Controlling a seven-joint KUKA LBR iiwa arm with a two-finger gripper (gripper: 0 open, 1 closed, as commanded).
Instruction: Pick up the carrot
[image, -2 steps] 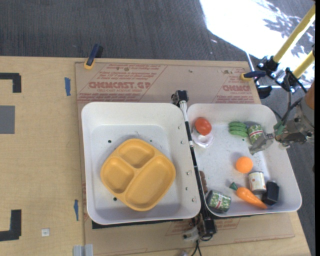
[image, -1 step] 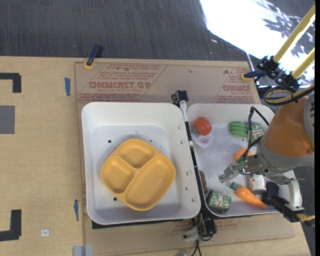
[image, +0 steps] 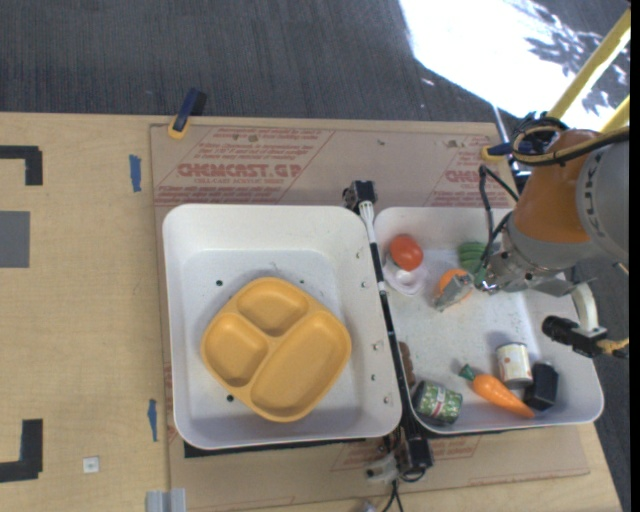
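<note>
The carrot (image: 496, 391) lies untouched at the right bin's (image: 590, 400) front, between a green can (image: 437, 401) and a black block (image: 544, 385). The gripper (image: 455, 287) hovers well apart from it, further back, jaws closed on a small orange-and-grey piece (image: 450, 285), so the pick is not yet begun.

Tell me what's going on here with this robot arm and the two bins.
A grey robot arm with an orange band reaches into the right white bin, its gripper low near the bin's upper middle, beside a small orange and grey item. The orange carrot with a green top lies untouched near the bin's front edge, away from the gripper. The left white bin holds a yellow divided plate.
</note>
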